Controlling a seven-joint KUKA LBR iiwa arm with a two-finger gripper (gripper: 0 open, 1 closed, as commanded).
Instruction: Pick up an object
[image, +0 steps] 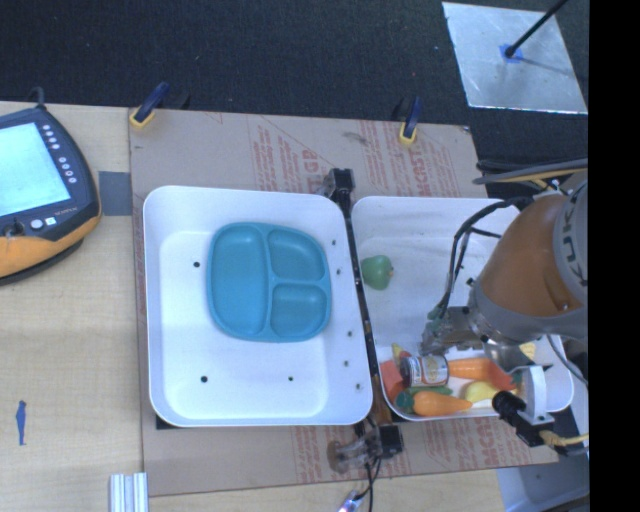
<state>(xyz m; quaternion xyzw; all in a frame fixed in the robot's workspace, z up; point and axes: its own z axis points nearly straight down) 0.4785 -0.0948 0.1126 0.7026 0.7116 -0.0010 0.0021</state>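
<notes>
We are observing the gripper (432, 362) hanging low over the right bin (420, 225), at the five o'clock part of the view; whether it is open or closed, we cannot tell. Beneath it we are noting a crowded pile: a small can (428, 371), an orange carrot (438, 404) at its six o'clock, and another orange piece (470, 369) at its three o'clock. A green round object (377, 271) is lying apart, at eleven o'clock from the gripper. The arm's orange band (525, 262) is covering much of the bin. The left bin (165, 300) is holding a blue divided plate (269, 281).
</notes>
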